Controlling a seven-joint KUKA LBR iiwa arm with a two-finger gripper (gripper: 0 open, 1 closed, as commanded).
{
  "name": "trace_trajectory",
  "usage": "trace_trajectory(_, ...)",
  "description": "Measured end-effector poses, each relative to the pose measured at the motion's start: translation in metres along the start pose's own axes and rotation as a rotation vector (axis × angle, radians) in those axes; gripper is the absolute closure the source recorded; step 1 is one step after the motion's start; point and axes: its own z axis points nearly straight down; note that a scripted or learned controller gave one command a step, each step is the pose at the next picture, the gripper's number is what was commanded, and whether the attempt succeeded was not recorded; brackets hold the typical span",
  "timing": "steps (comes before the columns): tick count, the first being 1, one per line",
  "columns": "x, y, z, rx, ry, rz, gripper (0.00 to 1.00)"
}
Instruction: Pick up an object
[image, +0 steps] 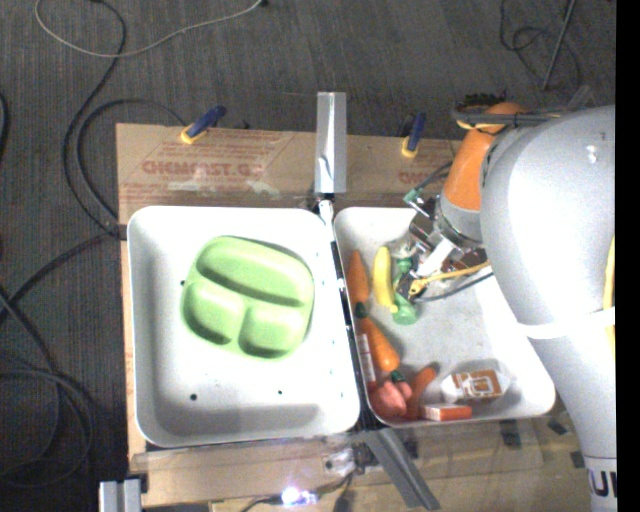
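Now my pincer (408, 285) hangs over the right bin (500, 345), right of frame centre; whether it's apart or together I can't tell. Just beside it lies a yellow banana (381, 277) (probably light, stiff plastic, slippery), best gripped across its narrow middle.

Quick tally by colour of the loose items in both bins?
Green: 2, moulded plastic divided tray in the left bin, small green piece below the end effector.
Orange: 3, toy carrots.
Yellow: 1, toy banana.
Red-pink: 1, rounded toy.
White-orange: 2, small cartons.
Total: 9
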Motion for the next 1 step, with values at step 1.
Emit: trace_trajectory(1,-0.0018,-0.0003,-0.0049,0.004,-0.01,-0.002,1.0)
